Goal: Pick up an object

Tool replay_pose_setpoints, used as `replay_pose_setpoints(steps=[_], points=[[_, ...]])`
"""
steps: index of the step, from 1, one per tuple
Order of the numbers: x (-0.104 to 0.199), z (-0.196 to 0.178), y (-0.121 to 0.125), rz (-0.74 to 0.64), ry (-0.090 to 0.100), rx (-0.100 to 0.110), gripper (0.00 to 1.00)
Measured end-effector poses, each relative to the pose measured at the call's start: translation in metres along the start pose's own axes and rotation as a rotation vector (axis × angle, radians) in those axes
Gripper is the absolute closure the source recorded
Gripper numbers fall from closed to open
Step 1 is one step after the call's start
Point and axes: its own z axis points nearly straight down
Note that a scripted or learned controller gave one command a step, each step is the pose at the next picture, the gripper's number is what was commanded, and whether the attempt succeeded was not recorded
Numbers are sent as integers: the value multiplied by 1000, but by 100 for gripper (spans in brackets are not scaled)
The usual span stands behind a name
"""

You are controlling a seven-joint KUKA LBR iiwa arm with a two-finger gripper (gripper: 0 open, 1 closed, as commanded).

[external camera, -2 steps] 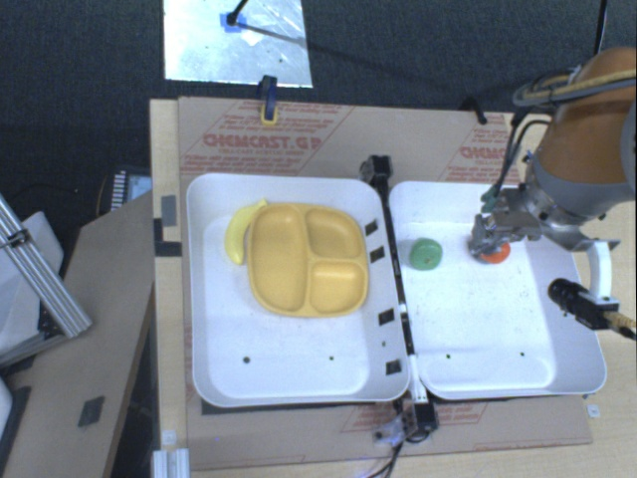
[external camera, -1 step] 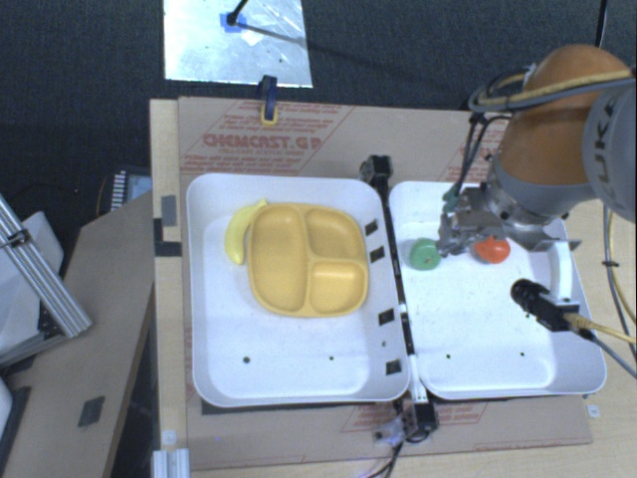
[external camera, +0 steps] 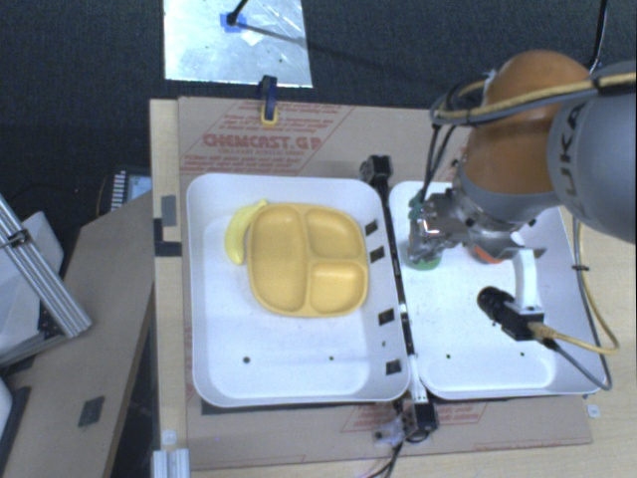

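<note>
Low in the right bin (external camera: 478,366), gripper (external camera: 428,233) over a green object (external camera: 426,260), its state impossible to tell, yellow divided plate (external camera: 304,259) and banana (external camera: 237,233) in left bin (external camera: 289,358)

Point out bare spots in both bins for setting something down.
In the left bin, the front strip below the yellow plate is bare; in the right bin, the front strip too. Crowded: its back, where the gripper hangs over a green thing beside an orange thing.
</note>
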Motion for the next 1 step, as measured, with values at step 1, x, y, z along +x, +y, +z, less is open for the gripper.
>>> replay_pose_setpoints(steps=[1], points=[[52, 2, -2, 0, 0, -1, 100]])
